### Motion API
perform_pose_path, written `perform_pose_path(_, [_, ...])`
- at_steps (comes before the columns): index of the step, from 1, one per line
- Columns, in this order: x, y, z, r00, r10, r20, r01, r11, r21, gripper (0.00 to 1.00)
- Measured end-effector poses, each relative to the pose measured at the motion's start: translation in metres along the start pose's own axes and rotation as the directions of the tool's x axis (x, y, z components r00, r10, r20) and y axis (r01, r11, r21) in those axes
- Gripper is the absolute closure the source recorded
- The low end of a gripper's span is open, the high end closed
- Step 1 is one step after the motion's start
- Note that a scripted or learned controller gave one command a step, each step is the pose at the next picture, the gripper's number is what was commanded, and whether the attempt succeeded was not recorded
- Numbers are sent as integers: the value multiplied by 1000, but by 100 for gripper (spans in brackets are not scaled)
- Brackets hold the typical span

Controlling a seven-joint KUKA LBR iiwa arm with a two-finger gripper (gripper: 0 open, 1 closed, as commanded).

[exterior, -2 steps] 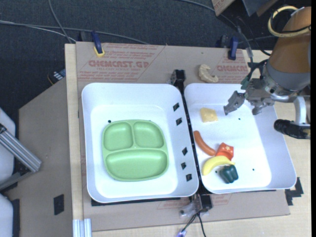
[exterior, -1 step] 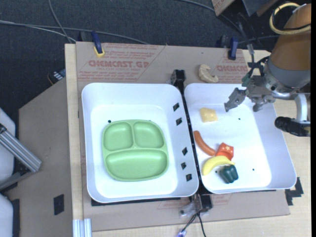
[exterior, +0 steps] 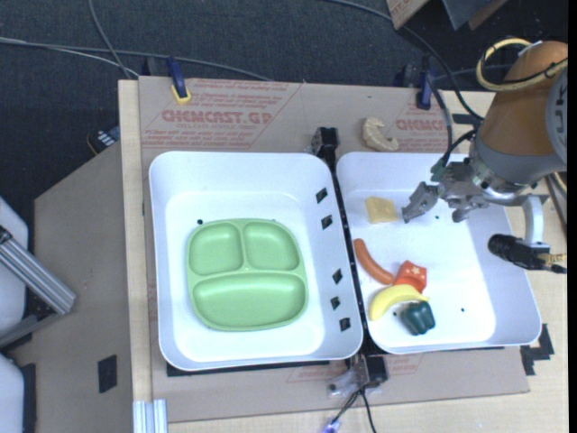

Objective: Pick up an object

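In the right bin lie a pale yellow wedge, an orange sausage, a red piece, a yellow banana and a dark green pepper. My gripper hangs over the upper part of this bin, to the right of the yellow wedge. Its fingers are spread apart, with nothing between them.
The left bin holds a green divided plate. A beige object lies on the board behind the bins. Black clips line the divider between the bins. Cables run at the back and right.
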State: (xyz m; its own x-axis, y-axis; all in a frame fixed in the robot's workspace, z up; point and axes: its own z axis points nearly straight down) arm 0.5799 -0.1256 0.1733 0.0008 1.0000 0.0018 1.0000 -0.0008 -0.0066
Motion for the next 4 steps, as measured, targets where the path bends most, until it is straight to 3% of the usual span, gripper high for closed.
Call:
perform_pose_path(2, [5, -1, 91, 1000, -1, -1, 1, 1000, 1, 0])
perform_pose_path(3, [5, 1, 77, 1000, -1, 0, 1, 1000, -7, 100])
perform_pose_path(4, [0, -5, 29, 1000, 0, 3, 0, 1000, -11, 100])
